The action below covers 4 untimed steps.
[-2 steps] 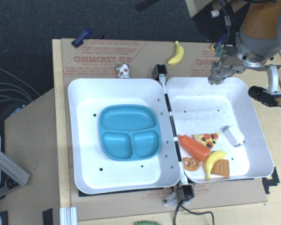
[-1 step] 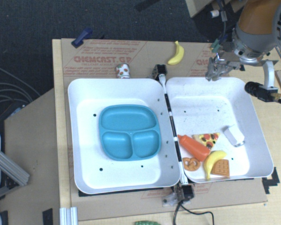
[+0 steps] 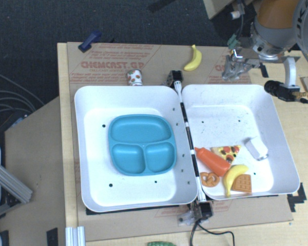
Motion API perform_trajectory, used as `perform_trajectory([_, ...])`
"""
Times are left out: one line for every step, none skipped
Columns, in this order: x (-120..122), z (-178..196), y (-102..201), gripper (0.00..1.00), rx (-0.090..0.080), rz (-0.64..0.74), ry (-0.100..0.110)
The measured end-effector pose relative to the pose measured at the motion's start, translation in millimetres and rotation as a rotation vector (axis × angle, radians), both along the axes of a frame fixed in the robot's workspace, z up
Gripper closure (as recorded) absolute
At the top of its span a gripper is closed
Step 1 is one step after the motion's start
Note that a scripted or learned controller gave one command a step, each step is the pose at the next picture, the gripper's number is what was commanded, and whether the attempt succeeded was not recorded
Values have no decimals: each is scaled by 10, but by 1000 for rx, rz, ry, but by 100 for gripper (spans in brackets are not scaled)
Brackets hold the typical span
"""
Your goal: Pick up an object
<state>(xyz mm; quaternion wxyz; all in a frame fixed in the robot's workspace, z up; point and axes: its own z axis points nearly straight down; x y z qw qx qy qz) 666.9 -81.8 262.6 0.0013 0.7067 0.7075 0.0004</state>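
Toy foods (image 3: 227, 169) fill the right bin's (image 3: 277, 111) near corner; hand (image 3: 235, 68) hangs beyond it, grip seemingly unreadable.

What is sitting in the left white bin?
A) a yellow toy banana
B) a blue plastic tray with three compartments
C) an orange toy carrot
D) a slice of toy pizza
B: the blue plastic tray with three compartments lies in the left white bin, while the toy foods are gathered in the near corner of the right white bin.
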Motion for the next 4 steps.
perform_trajectory([-2,16,156,100,1,-1,2])
perform_trajectory([-4,-5,328,100,1,0,4])
perform_trajectory([-5,-81,792,100,3,0,5])
perform_trajectory([-108,29,981,100,2,0,5])
